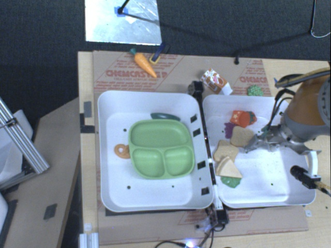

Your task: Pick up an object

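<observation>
From my seat I see the arm (310,112) reaching in over the right bin (258,190), its gripper (254,143) low above the bin floor. I cannot tell how the gripper is set, nor make out anything in its hold.

Just beside the gripper tip, toward the bins' divider, lies a tan bread-like slice (241,136), seemingly touching it. Just past that, farther from me, sits a red-and-orange toy food piece (242,118) with a purple bit (229,128) at its edge. Below the tip and toward the divider lie two more tan wedges (225,151), the nearer one (228,167) resting on a green leaf piece (232,181).

Well away, across the divider, the left bin (111,138) holds a green divided plate (161,149) and a small orange ring (122,151). Beyond the bins, on the cardboard, lie a toy carrot (144,64) and a small carton (214,81).
</observation>
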Controlling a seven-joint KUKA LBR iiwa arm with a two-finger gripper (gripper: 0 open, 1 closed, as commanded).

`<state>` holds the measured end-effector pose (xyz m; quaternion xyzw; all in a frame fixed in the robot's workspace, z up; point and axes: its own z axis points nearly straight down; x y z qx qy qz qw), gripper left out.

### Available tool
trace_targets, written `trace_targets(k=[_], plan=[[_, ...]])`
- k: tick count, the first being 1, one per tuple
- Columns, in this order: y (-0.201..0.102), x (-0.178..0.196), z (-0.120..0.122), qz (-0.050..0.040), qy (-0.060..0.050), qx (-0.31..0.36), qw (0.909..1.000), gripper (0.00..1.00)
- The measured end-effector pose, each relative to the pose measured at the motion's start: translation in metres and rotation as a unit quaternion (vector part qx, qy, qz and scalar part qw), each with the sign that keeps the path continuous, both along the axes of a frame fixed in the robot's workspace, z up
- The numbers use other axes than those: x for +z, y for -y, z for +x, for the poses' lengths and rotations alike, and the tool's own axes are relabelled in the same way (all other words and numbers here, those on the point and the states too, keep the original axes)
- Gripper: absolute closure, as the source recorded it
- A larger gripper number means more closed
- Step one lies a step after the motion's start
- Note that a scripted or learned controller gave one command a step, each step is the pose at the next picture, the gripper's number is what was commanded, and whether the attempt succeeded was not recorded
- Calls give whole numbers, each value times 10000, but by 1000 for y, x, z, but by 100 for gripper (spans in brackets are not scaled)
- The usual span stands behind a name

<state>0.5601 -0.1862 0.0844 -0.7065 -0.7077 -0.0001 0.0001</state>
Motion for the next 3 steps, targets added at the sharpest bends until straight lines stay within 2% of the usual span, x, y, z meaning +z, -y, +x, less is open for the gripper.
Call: trace_targets(k=[1, 2, 3], plan=[[0, 11, 1, -7, 19, 2, 10000, 100], [-8, 59, 3, -9, 31, 18, 10000, 100], [-1, 122, 7, -16, 43, 19, 10000, 100]])
